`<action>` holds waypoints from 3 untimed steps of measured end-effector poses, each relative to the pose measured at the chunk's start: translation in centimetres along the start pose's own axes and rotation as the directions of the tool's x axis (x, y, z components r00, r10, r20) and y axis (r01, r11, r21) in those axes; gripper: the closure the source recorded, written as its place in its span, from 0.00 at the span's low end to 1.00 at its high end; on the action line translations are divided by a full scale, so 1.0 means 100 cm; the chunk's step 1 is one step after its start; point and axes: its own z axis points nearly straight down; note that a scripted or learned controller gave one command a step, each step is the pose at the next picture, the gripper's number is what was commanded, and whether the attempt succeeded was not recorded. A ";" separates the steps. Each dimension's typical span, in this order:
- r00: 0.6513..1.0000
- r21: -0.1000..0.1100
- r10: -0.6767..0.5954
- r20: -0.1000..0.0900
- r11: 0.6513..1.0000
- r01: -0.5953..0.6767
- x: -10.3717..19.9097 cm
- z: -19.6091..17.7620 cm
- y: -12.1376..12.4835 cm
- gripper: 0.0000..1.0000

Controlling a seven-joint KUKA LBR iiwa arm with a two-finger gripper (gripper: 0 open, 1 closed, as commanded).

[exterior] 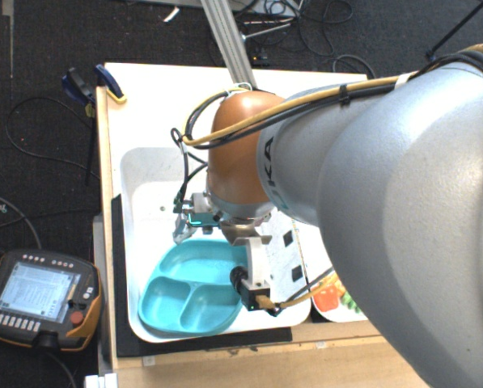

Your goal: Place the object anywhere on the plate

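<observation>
A turquoise plate (184,297) with three compartments lies in the near part of the left white bin (140,176). My gripper (182,231) hangs just above the plate's far left rim, under the orange wrist band. A small teal-green spot shows at the gripper's base, and I cannot tell whether it is a held thing or part of the tool. The grey arm covers most of the right bin. An orange-red object (326,297) with a green piece beside it lies at the right bin's near edge.
A teach pendant (39,297) lies on the floor at the lower left. A blue and yellow clamp (95,83) grips the bench's far left corner. An aluminium rail (225,31) slants down from the top towards the arm. Cables cross the dark floor.
</observation>
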 end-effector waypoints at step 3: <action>1.000 0.006 -0.007 -0.001 1.000 0.007 0.039 0.063 0.012 0.00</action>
